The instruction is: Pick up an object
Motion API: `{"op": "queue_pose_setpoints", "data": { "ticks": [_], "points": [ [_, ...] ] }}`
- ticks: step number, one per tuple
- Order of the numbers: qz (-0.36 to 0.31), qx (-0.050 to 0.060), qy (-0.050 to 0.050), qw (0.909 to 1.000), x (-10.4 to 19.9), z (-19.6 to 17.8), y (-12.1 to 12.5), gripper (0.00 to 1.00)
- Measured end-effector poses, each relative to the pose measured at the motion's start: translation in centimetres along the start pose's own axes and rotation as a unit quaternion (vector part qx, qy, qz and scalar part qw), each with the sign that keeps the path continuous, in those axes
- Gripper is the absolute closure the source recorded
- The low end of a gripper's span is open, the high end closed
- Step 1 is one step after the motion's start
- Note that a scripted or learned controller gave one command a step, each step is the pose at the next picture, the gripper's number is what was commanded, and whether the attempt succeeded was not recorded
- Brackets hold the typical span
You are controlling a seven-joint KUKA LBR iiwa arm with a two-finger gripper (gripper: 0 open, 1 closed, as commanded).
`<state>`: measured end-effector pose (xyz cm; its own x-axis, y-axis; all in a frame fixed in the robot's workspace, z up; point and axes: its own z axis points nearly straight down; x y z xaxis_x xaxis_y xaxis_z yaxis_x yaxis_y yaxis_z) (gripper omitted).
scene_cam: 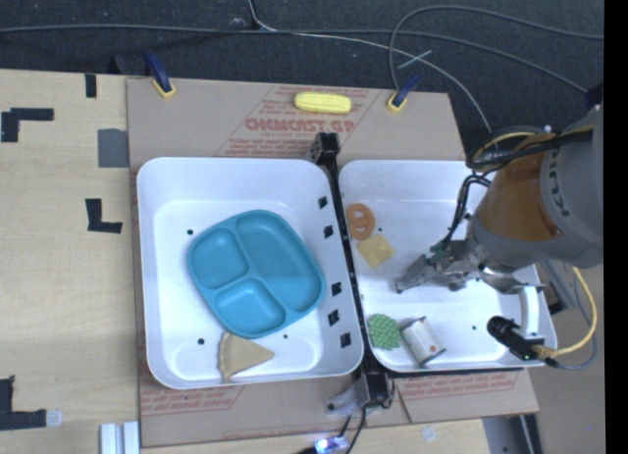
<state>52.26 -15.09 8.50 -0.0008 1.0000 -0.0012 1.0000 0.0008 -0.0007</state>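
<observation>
Jaws: we cannot tell how the gripper (404, 282) stands, low in the right bin (412, 179).
Objects: we see a yellow block (376, 251) just beside it.
Writing: cardboard (201, 109) reads "CHEMCAST".

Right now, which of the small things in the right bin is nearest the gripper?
The yellow block, just left of the gripper. The orange ring, green piece and small can lie farther off.

The divided tray (257, 272) and a wedge (240, 355) lie in the left bin (157, 246). The ring (360, 220), block (376, 250), and can (422, 339) lie in the right bin (412, 176).
</observation>
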Motion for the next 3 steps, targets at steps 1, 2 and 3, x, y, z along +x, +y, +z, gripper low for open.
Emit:
{"op": "queue_pose_setpoints", "data": {
  "ticks": [1,2,3],
  "points": [
    [0.0,-0.001,-0.001,1.0,-0.1,-1.1,0.0,1.0],
    [-0.001,-0.002,0.0,1.0,0.4,-7.1,0.7,1.0],
    [0.0,-0.002,0.0,1.0,0.2,-11.4,0.9,1.0]
  ]
}}
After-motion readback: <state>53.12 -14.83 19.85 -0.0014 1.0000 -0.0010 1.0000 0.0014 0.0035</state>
